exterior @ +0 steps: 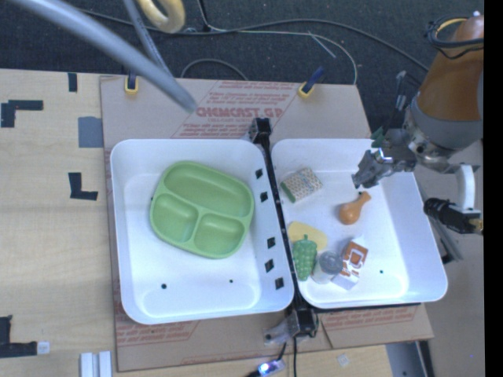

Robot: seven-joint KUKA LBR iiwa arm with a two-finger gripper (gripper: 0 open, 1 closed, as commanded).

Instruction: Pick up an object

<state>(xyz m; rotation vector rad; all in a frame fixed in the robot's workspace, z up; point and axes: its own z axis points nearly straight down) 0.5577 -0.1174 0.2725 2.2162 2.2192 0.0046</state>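
Note:
The right bin holds several small objects. An orange drumstick-shaped toy lies near its middle. A checkered greenish block sits near the divider. Lower down are a flat yellow piece, a green corn-like toy, and a small orange-and-white carton with a grey piece beside it. My gripper hangs over the bin's upper right part, just above and right of the drumstick toy, with nothing seen between its fingers.
The left bin holds a green sectioned tray. A black divider runs between the bins. Grey rods slant across the upper left, and cables lie on the dark floor behind the bench.

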